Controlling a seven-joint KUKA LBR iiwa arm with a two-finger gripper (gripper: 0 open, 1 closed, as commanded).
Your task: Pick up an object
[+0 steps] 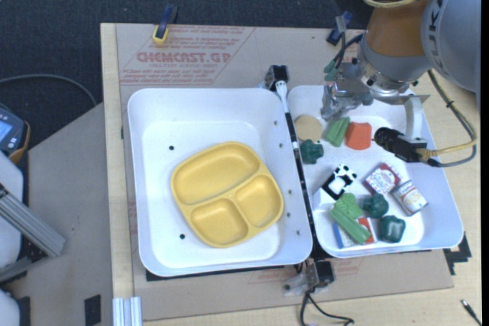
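While the arm reaches in from the right, the scene reads thus:
Hand [341, 104]: low over the right bin [447, 210], its opening hidden, so I cannot tell.
Green block [336, 131]: directly beneath the hand, beside an orange block [358, 135]; probably the target.
Axis: long side runs top-right to bottom-left.
Left bin [145, 164]: holds a yellow divided tray [226, 193].
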